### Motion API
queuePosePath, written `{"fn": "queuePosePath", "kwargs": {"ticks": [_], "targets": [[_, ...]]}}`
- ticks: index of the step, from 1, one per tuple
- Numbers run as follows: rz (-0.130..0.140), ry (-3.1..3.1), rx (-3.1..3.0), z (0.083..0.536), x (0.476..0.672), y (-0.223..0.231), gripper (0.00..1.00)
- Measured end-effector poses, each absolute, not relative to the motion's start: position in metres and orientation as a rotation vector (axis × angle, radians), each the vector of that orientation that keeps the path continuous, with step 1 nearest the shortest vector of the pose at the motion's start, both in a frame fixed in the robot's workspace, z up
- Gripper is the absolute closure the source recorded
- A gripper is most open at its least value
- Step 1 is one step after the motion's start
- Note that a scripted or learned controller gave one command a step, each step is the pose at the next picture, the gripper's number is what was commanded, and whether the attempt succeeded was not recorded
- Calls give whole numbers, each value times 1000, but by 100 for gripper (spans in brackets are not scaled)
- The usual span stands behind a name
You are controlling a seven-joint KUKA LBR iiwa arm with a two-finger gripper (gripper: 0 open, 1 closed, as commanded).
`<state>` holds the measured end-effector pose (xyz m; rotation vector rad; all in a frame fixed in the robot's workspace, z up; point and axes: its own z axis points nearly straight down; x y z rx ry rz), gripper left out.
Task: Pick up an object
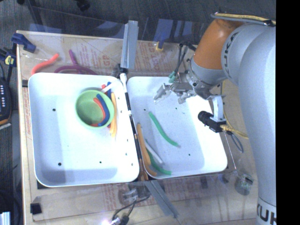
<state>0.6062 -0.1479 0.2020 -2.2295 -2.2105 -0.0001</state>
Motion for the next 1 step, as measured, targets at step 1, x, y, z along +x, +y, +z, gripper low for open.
{"fn": "queuePosePath", "kwargs": {"ticks": [1], "targets": [[3, -2054, -2373, 95, 580, -132, 0]]}}
